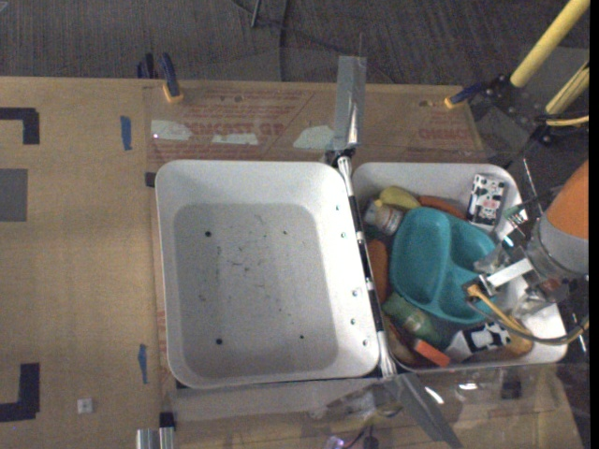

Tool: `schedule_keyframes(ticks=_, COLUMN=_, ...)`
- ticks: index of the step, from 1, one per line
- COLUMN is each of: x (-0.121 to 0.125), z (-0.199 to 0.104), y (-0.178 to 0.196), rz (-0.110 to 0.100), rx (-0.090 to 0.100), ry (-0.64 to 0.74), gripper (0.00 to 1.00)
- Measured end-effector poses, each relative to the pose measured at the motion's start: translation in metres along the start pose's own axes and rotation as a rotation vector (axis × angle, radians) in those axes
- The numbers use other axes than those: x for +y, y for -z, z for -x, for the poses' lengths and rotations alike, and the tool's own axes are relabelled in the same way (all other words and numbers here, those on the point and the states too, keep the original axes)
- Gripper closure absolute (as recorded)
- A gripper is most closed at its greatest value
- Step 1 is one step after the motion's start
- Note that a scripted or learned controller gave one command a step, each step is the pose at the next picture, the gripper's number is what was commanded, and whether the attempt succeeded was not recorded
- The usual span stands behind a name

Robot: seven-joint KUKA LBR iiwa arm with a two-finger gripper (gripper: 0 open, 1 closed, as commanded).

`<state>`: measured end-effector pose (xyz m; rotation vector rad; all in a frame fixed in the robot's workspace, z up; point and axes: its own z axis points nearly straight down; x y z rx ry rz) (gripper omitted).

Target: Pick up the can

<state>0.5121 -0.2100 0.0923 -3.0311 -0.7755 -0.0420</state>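
Note:
A small silvery cylinder that looks like the can (382,218) lies at the upper left of the right bin (440,171), partly tucked under a teal divided plate (432,262). A green cylindrical item (408,312) lies below the plate near the bin's left wall. My gripper (498,277) hangs over the plate's right edge, well right of both cylinders, with nothing seen held in it. The arm's orange band (573,204) is at the far right.
The right bin also holds a yellow banana-like piece (399,196), a black-and-white box (488,198), orange items (429,352) and another black-and-white piece (484,339). A yellow cable (501,316) loops beneath the gripper. The left bin (178,279) stands alongside.

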Motion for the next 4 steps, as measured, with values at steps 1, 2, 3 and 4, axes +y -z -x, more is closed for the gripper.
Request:
schedule_keyframes(ticks=1, x=0.001, z=0.003, y=0.009, rz=0.004, rx=-0.007, ry=-0.002, gripper=1.0)
schedule_keyframes(ticks=2, x=0.0, z=0.0, y=0.01, rz=0.004, rx=-0.002, ry=0.001, gripper=0.0)
schedule_keyframes(ticks=3, x=0.0, z=0.001, y=0.019, rz=0.002, rx=-0.006, ry=0.001, gripper=1.0)
schedule_keyframes(ticks=4, x=0.05, z=-0.072, y=0.071, rz=0.0, rx=-0.037, ry=-0.187, gripper=1.0)
